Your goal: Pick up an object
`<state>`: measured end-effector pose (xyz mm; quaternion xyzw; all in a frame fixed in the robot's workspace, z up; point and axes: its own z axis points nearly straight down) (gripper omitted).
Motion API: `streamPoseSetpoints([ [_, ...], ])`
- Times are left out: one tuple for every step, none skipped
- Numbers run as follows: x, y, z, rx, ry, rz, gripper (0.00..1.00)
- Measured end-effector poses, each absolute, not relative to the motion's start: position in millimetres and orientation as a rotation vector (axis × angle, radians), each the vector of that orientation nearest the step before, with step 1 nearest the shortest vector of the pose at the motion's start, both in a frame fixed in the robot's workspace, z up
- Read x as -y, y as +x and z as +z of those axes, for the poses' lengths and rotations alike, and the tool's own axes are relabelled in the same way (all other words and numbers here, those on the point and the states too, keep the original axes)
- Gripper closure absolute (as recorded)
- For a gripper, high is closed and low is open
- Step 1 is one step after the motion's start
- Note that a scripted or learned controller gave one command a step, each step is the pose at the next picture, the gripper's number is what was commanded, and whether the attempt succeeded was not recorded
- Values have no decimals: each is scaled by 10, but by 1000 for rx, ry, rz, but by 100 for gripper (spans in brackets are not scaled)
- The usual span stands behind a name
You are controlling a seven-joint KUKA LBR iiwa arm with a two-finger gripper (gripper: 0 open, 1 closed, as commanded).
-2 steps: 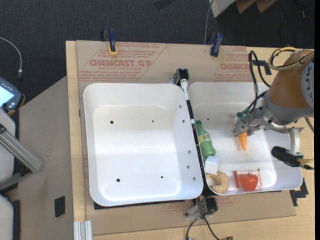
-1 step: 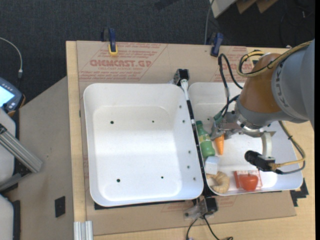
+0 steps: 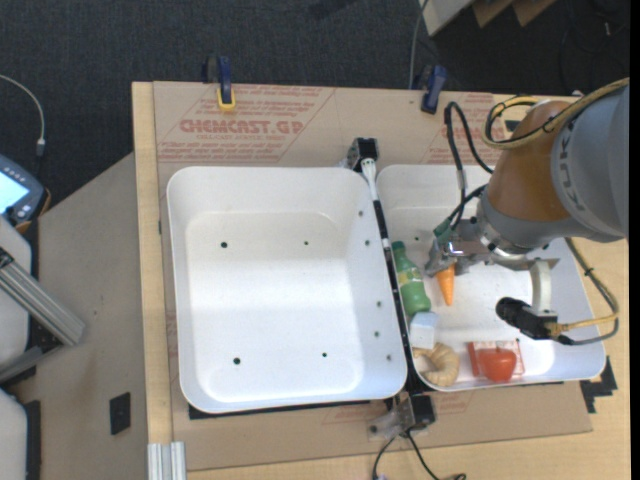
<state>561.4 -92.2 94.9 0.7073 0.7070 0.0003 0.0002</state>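
The table (image 3: 290, 118) carries two white bins side by side. The left bin (image 3: 270, 288) takes up the table's middle, its floor marked by four small dark dots. The right bin (image 3: 420, 193) sits against it, toward the table's right edge. Along that bin's left wall lies a green bottle (image 3: 405, 268), with a small white block (image 3: 422, 326) just below it. In the bin's near left corner rests a tan, bread-like piece (image 3: 440, 365). Just right of the bottle, an orange carrot (image 3: 446, 287) points toward the near edge, directly under the gripper (image 3: 447, 258). The carrot's upper end meets the gripper; whether the jaws are apart or together cannot be told. A red piece (image 3: 497, 361) lies along the bin's near wall, right of the bread-like piece.
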Motion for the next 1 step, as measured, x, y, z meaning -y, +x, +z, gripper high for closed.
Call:
streamPoseSetpoints([
  [345,5141,1895,-2226,2215,6,100],
])
